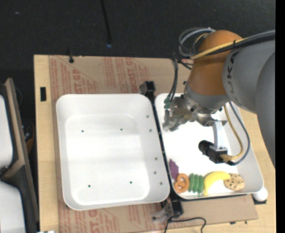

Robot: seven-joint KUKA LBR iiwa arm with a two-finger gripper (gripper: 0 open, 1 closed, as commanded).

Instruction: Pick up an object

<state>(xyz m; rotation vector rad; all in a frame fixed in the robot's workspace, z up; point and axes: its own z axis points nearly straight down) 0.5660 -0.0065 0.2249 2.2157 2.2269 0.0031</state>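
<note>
The right bin (244,166) holds a row of small toy foods along its near edge: a purple piece (173,168), a pretzel (181,182), a green ridged piece (197,183), a yellow banana (214,178) and a cookie (235,182). My gripper (170,122) hangs over the bin's far left corner, close to the wall shared with the other bin. It is well away from the food row, and I see nothing held in it. The orange band and grey wrist hide the bin's far part.
The left bin (70,130) lies beside the right one on a cardboard sheet (103,76). A black clip (147,88) sits at the far end of the gap between the bins. A black fitting with a yellow cable (211,151) hangs from the wrist over the right bin.
</note>
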